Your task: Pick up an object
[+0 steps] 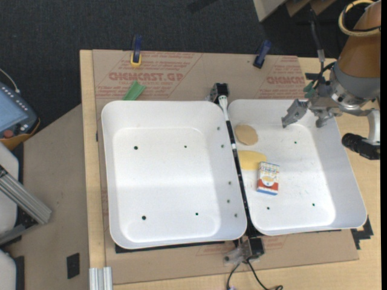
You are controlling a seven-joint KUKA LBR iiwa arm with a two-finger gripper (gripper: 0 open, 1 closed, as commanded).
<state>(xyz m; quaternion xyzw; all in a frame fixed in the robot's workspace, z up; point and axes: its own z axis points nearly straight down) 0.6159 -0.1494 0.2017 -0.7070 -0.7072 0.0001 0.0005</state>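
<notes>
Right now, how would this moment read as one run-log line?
phase: approach | gripper: above right bin, back edge, holding nothing | objects in right bin: tan disc, yellow piece, small carton

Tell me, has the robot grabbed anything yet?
Not yet. The tool hangs over the far side of the right bin, gripping nothing. The tan disc, the yellow piece and the small box all lie in that bin. Picking one up is what's left.
</notes>
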